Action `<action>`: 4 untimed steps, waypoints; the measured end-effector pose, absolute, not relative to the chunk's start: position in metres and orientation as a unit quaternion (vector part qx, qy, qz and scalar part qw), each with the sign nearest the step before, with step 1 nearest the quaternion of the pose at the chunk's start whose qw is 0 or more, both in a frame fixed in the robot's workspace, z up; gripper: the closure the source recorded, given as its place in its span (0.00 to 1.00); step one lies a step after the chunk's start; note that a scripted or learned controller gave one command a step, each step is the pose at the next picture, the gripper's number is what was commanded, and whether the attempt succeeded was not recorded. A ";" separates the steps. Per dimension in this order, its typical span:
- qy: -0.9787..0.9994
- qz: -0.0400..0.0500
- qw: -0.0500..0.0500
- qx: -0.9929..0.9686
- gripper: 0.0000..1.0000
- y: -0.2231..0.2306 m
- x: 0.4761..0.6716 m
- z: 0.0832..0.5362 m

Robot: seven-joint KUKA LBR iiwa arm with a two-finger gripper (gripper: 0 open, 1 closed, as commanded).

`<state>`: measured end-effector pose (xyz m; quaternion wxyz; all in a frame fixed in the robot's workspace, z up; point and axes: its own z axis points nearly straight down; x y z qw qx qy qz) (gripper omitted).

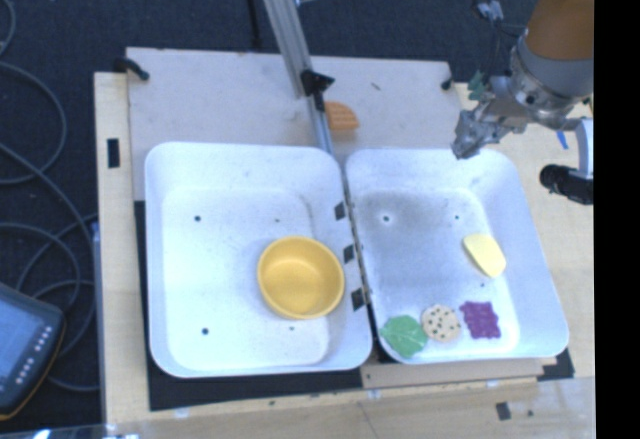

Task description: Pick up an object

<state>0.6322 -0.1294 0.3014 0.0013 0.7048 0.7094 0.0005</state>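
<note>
- The grey arm with the orange band is hanging its claw point(468, 145) over the far edge of the right-hand shallow white bin point(530, 227), well above the floor; nothing is showing between its tips, and whether it is released or clenched I cannot tell.
- The step in hand looks like the approach, with no grasp begun.
- Candidates are lying in the right bin: a pale yellow soft block point(484, 254) near the right wall, and along the near edge a green leaf-like disc point(403, 335), a speckled beige cookie point(440, 323) and a purple knobbly piece point(481, 319).
- A round yellow plastic bowl point(300, 276) is sitting in the left-hand white bin point(190, 257).
- The next move is probably calling for travelling over the nearest piece, the yellow block, and then descending squarely.
</note>
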 end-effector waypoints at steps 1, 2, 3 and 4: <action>0.709 0.001 0.001 0.705 1.00 -0.079 0.648 0.300; 0.709 0.000 0.000 0.705 1.00 -0.032 0.659 0.278; 0.709 0.001 0.001 0.705 1.00 0.018 0.671 0.278; 0.710 0.000 0.000 0.705 1.00 0.078 0.679 0.264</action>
